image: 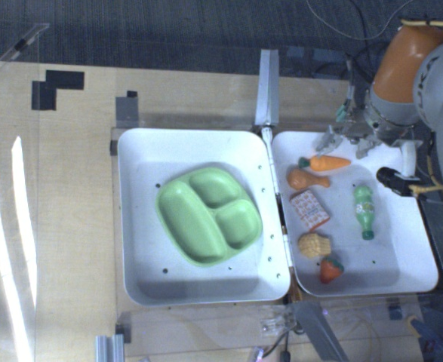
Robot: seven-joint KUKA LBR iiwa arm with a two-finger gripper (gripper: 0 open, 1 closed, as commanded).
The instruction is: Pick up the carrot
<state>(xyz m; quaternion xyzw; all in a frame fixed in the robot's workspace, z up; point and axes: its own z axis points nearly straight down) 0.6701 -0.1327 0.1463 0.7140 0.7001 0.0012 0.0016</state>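
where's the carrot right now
In the camera view the carrot lies in the right bin, near its far edge, just beyond the chicken drumstick and just below the gripper.

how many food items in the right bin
6: carrot at the back, drumstick beside it, cracker mid-bin, bottle right, corn and strawberry in front.

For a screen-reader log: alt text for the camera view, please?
The gripper hovers just above the carrot at the right bin's far edge, not holding it. The left bin holds a green divided plate.
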